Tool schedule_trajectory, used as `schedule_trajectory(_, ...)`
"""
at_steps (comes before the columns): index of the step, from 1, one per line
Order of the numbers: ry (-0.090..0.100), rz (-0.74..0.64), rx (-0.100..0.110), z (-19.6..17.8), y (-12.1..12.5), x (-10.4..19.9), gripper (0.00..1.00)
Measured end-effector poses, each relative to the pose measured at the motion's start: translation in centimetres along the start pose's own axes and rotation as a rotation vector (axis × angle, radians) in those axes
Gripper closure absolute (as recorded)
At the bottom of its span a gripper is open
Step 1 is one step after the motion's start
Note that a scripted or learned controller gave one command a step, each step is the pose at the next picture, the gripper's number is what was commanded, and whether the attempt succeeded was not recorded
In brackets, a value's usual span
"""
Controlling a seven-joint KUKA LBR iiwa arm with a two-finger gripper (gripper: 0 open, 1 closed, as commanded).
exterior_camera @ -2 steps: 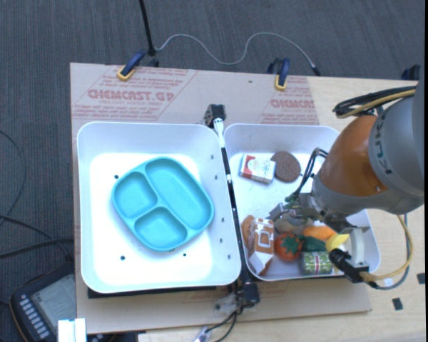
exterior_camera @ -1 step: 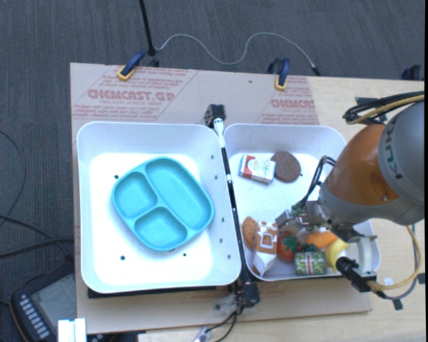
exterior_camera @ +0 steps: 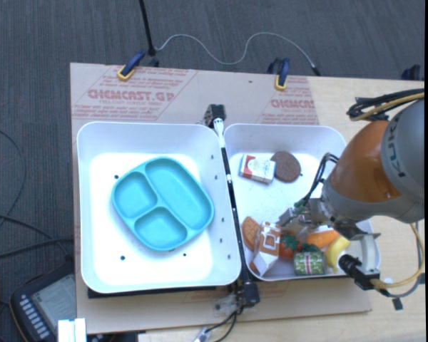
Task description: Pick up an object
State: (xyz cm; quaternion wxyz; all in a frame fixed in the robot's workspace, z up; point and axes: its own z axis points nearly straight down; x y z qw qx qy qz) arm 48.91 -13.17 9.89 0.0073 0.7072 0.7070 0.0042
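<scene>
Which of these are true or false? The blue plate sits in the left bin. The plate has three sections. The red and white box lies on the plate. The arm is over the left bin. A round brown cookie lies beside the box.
1. True: the blue plate sits in the left bin.
2. True: it has three sections.
3. False: the red and white box lies in the right bin.
4. False: the arm is over the right bin.
5. True: the brown cookie lies beside the box.
</scene>
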Motion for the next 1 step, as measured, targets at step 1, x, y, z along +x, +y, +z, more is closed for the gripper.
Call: schedule_trajectory(1, 0.003, -0.002, 0.013, -14.55, 8.47, 4.29, 1.0)
